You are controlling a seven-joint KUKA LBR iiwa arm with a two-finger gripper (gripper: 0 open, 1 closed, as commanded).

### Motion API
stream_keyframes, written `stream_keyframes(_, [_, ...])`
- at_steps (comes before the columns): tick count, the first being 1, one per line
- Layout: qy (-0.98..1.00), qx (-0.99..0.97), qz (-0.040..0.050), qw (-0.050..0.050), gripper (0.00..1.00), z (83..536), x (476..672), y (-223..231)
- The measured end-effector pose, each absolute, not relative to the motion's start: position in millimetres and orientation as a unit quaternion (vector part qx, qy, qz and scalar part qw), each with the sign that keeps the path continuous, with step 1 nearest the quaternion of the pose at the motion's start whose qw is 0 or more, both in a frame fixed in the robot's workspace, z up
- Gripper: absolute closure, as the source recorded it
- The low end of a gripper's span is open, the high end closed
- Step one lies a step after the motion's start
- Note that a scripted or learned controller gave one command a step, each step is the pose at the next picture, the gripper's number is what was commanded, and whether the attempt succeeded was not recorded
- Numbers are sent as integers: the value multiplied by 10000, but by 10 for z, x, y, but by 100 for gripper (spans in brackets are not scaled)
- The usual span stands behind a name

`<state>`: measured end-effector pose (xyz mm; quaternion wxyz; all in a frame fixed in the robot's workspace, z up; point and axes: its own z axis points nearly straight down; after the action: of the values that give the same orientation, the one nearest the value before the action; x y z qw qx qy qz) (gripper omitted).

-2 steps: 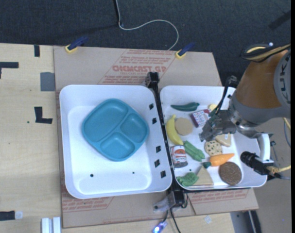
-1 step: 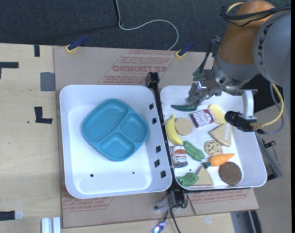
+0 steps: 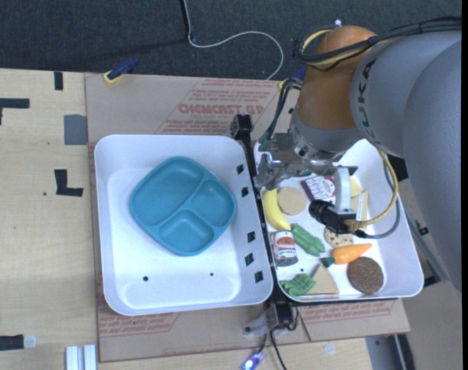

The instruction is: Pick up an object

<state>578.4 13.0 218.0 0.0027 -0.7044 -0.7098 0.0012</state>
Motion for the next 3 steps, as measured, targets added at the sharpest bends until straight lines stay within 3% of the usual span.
stream_keyframes(1, [-7077, -7065, 6, 5, 0, 2197, 5794, 83])
stream_keyframes(2, [-7082, -7060, 8, 10, 100, 2294, 5794, 90])
stream_keyframes(3, [-7063, -7079, -10, -10, 100, 3115, 5092, -249])
